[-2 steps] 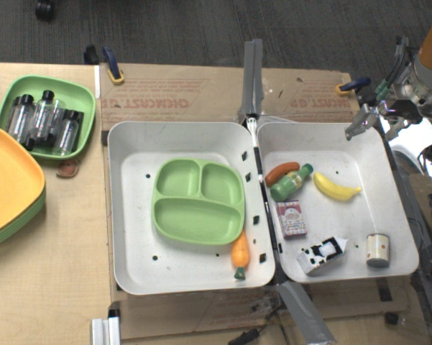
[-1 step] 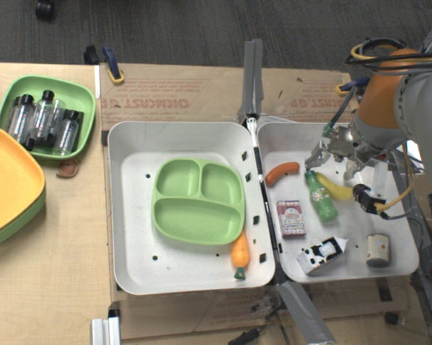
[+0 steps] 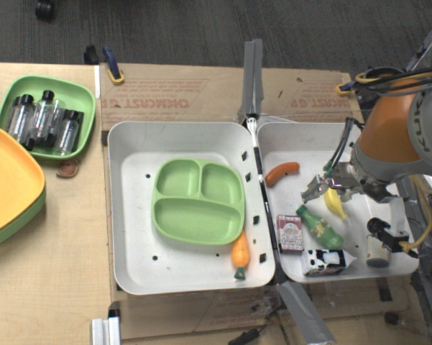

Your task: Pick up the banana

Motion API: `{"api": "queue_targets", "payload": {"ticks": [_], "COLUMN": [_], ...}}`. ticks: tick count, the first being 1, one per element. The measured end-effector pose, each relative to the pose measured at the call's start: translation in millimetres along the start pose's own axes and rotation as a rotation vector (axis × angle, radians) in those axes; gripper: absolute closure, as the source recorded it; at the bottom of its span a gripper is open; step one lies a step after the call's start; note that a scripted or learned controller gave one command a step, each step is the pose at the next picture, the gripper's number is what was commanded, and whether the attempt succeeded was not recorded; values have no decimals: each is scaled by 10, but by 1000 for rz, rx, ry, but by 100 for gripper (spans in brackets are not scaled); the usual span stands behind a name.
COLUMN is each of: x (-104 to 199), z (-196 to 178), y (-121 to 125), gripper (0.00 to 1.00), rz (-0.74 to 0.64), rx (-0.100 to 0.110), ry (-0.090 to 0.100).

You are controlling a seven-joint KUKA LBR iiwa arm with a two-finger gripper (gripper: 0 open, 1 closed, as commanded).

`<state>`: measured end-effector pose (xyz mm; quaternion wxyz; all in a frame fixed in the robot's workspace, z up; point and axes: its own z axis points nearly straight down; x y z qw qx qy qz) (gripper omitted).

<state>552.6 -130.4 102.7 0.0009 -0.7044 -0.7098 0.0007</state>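
L to R, landmark = green bottle (image 3: 320,228) in right bin (image 3: 388,268). Gripper (image 3: 329,187) just above-left of it, arm down from right w/ wrist bent low. Banana (image 3: 336,203) directly above bottle, long axis near vertical, lying between fingers. Fingers apart, straddling it, not clamped yet by look.

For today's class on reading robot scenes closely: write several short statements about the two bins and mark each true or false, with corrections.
1. The green plate lies in the left bin. True.
2. The carrot lies in the right bin. False: it lies in the left bin, beside the plate.
3. The gripper is over the right bin, at the banana. True.
4. The sausage lies on the plate. False: it lies on the right bin's floor.
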Motion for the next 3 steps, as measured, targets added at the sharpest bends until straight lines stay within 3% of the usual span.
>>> {"api": "queue_targets", "payload": {"ticks": [1, 2, 3], "x": [-501, -508, -427], "z": [118, 33, -1102], "y": [-53, -59, 215], "gripper": [0, 100, 100], "rz": [307, 311, 14], "rx": [0, 1, -1], "ry": [-1, 0, -1]}}
